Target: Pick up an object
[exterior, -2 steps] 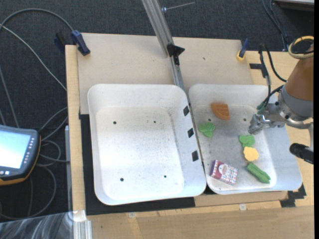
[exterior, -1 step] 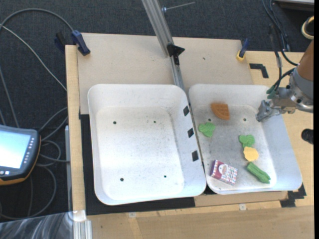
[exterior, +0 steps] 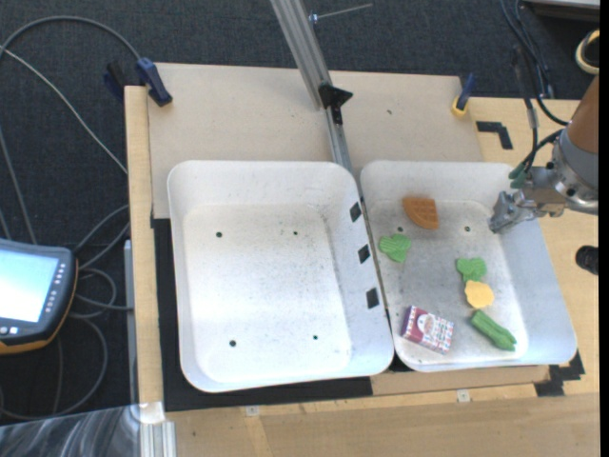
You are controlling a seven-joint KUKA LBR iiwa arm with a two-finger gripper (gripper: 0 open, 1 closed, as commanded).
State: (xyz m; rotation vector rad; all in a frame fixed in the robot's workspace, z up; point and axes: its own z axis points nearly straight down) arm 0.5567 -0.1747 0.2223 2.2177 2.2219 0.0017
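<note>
The right bin holds several small items. An orange-brown piece lies near its back. A green leaf-shaped piece sits at the bin's left side. Another green piece touches a yellow piece, and a long green piece lies in front of them. A small pink and white packet rests at the front left. My gripper hangs over the bin's right back part, right of the orange-brown piece, with nothing seen between its fingers.
The left bin stands beside the right one, split from it by a rim with black clips. A slanted metal pole rises from the back. Blue clamps hold the board. A tablet lies off the bench at left.
</note>
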